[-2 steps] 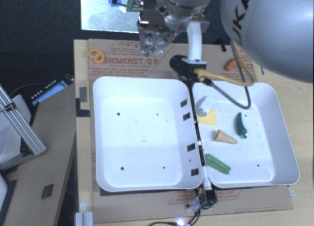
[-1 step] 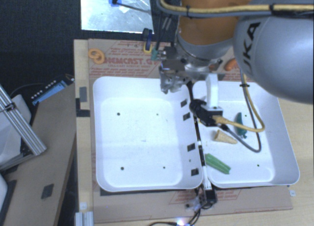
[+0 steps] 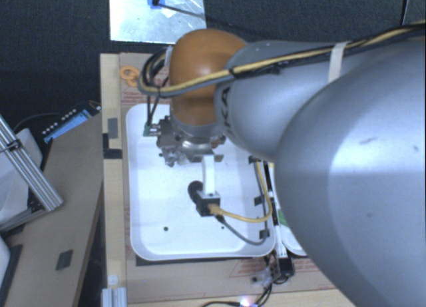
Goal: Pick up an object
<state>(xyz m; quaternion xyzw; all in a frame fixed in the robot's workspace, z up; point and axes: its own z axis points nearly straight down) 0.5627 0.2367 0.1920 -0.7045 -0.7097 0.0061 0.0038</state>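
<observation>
Arm (image 3: 319, 139) is covering most of the right bin (image 3: 295, 247) and hanging its gripper (image 3: 181, 154) over the left bin (image 3: 160, 236), its opening impossible to tell.

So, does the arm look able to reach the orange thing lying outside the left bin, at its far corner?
Probably yes. The arm hangs over the left bin close to the orange thing, and nothing stands between them. But it lies on the bench edge, outside the bin.
</observation>
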